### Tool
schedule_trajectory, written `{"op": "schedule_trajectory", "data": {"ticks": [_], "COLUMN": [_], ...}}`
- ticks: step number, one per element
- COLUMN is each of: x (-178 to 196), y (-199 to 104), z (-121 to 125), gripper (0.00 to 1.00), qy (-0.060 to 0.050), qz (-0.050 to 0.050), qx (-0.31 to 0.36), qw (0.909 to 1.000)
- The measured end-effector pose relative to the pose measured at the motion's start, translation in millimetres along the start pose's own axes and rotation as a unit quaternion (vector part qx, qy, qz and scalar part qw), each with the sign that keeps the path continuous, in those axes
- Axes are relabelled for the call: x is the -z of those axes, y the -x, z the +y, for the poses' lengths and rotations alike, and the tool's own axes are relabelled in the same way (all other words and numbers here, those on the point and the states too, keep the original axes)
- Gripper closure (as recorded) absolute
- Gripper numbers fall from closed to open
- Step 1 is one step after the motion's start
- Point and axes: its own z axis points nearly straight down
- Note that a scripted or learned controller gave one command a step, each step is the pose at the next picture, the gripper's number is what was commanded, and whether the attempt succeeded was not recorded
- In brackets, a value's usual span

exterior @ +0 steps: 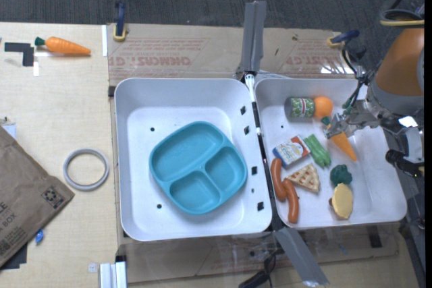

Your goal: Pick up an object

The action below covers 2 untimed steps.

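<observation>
Nearest the camera, a brown cardboard box (23, 206) lies at the table's (61, 104) left edge beside a grey tape ring (86, 168), and a blue divided plate (197, 167) sits in the left bin (128, 145). Over the right bin (378, 212), the end effector (339, 127) hangs by the orange toy carrot (344, 144), touching or just above its upper end; whether it grips or stands open cannot be told. Around them lie a can (300, 107), an orange (323, 106), a green pod (317, 150), a waffle wedge (304, 179) and sausages (286, 191).

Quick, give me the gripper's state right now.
Gripper: low in the right bin, right at the top of the orange carrot piece; whether it is open or shut cannot be told.
</observation>
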Motion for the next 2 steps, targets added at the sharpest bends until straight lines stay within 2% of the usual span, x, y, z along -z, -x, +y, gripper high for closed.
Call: {"op": "schedule_trajectory", "data": {"ticks": [1,2], "x": [115,126], "y": [-45,-106], "z": [14,-2], "gripper": [1.00,1.00], "qy": [-0.002,-0.003], "qz": [0.000,0.000], "qx": [-0.037,0.038], "qw": [0.9993,0.9993]}}
